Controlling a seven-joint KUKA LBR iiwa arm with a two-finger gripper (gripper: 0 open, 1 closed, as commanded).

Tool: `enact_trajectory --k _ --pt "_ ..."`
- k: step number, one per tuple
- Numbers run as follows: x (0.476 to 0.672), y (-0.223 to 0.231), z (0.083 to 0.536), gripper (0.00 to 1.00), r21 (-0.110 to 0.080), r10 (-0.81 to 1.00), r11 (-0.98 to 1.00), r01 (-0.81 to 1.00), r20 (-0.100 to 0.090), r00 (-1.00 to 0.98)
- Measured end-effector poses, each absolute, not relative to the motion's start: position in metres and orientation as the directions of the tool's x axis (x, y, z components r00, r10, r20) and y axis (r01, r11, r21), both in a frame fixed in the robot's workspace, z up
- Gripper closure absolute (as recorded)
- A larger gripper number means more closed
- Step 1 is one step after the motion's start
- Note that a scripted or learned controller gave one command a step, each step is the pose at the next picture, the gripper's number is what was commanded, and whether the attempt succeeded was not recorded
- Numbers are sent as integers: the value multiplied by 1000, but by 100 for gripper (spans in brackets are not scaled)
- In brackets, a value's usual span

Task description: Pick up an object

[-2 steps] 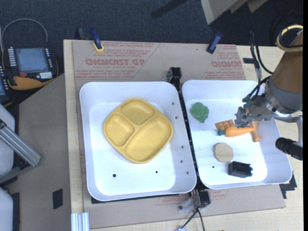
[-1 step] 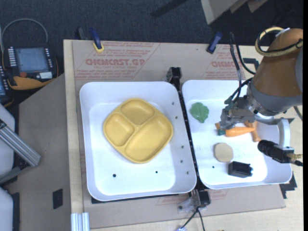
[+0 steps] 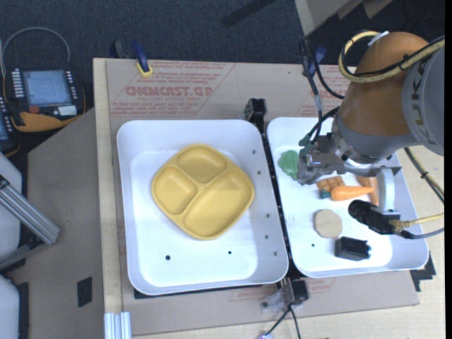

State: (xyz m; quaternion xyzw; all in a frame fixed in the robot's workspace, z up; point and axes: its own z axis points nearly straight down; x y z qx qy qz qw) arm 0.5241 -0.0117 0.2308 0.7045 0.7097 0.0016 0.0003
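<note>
I see gripper [image 3: 311, 167] low over right bin [image 3: 304, 256], centre-right of frame; fingers hidden under wrist body, cannot tell if apart or together. Green object [image 3: 288, 162] just left of gripper, near bin's left wall. Orange carrot-like piece [image 3: 351, 193] and small brown piece [image 3: 329, 185] just below-right of gripper. Tan round disc [image 3: 328, 224] lower, black block [image 3: 352, 248] near bin's bottom edge. Left bin [image 3: 141, 260] holds yellow divided plate [image 3: 203, 191], centre. Bins sit on tabletop [image 3: 106, 154].

Robot lab: teach pendant [image 3: 44, 94], cabled bench [image 3: 176, 83] w/ bins.
</note>
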Motion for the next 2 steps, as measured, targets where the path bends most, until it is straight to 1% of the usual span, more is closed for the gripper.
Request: enact_trajectory --k 1,2 --pt "523 38 236 100 2 1000 7 1000 2 -7" --pt "533 82 230 100 1 1000 6 1000 1 -6"
